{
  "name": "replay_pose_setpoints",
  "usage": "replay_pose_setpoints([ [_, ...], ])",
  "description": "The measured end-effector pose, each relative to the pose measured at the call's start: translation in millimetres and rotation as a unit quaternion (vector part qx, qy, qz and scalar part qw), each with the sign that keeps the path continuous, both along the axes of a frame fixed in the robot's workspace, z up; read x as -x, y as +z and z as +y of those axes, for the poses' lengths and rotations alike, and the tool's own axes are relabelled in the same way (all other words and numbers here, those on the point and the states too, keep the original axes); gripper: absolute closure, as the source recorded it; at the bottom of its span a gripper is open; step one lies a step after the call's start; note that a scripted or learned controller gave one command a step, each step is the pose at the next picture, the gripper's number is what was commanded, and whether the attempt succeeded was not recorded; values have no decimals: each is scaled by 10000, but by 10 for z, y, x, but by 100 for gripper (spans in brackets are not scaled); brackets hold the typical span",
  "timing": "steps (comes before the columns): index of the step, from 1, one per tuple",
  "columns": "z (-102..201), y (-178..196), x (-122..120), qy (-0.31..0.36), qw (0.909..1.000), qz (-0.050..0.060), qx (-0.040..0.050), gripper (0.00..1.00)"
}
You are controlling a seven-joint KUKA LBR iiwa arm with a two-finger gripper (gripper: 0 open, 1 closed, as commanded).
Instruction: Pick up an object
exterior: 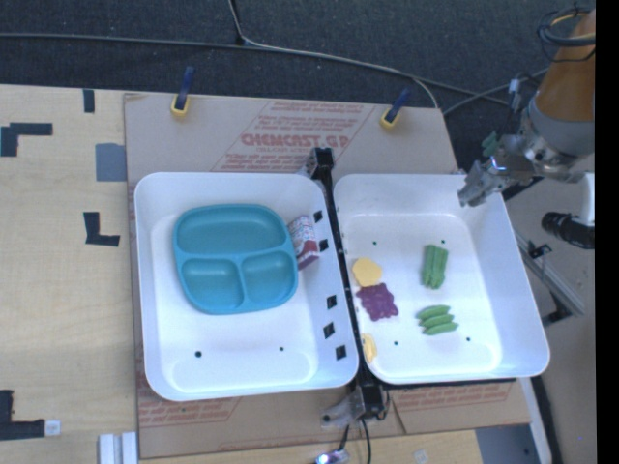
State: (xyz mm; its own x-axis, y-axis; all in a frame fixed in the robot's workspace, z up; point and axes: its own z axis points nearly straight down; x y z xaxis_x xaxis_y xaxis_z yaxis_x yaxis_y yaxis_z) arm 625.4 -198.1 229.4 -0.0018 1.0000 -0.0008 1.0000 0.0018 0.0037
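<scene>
The right bin (484, 220) holds a green pepper-like piece (434, 265), a green pea pod (437, 319), a purple grape bunch (377, 301), a yellow round piece (367, 272) and a small yellow piece (368, 347) at its left wall. The left bin (155, 288) holds a blue divided plate (235, 257) and a small red-and-white can (306, 241) beside it. My gripper (476, 188) hangs over the right bin's upper right corner, well apart from every object, with nothing seen in it.
The two bins sit on a cardboard sheet (280, 133) held by two yellow-and-blue clamps (181, 98). A black cable (290, 46) runs across the dark floor behind. The arm's orange band (566, 85) is at the right edge.
</scene>
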Motion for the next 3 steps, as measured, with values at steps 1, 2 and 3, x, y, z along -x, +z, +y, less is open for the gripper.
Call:
replay_pose_setpoints([
  [1, 7, 182, -8, -1, 10000, 7, -2, 100],
  [2, 580, 56, -4, 21, 10000, 28, -12, 100],
  [3, 1175, 116, 87, 25, 10000, 26, -14, 100],
])
